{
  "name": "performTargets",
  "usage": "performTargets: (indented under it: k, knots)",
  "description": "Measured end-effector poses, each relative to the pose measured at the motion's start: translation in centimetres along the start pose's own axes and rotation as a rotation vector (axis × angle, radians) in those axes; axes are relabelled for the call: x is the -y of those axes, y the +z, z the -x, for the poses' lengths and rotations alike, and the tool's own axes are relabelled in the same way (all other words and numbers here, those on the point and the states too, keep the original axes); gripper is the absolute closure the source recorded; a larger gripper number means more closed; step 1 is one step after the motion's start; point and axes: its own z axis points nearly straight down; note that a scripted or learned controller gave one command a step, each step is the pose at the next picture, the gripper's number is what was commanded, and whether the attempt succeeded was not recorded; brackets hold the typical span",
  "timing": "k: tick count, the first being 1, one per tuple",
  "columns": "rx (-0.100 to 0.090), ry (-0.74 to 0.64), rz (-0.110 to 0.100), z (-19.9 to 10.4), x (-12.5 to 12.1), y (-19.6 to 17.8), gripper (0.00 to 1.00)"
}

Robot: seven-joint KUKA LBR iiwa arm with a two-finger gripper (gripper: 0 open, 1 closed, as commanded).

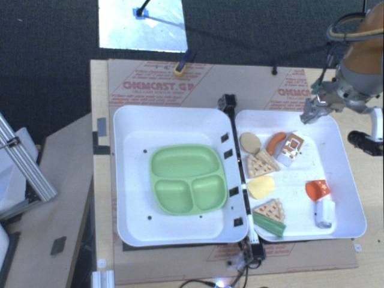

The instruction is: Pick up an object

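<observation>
Nearest the camera, at the right bin's front edge, a green stick lies just beside a waffle wedge. Behind them sits a yellow round piece, then a second waffle wedge, a tan round piece, a sausage and a small white-and-orange box, all crowded in the bin's left half. Toward its right front lie a red piece and, touching it, a small white bottle. The left bin holds a green tray with three compartments. The gripper hangs over the right bin's back rim, above and apart from every item, with nothing in it; whether it is spread or pressed together I cannot tell. The arm comes in from the upper right.
</observation>
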Motion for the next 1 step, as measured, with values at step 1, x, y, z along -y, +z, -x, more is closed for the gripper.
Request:
performTargets:
  k: [1]
  knots:
    - [-0.003, -0.005, -0.006, -4.72, -0.59, 0.79, 1.00]
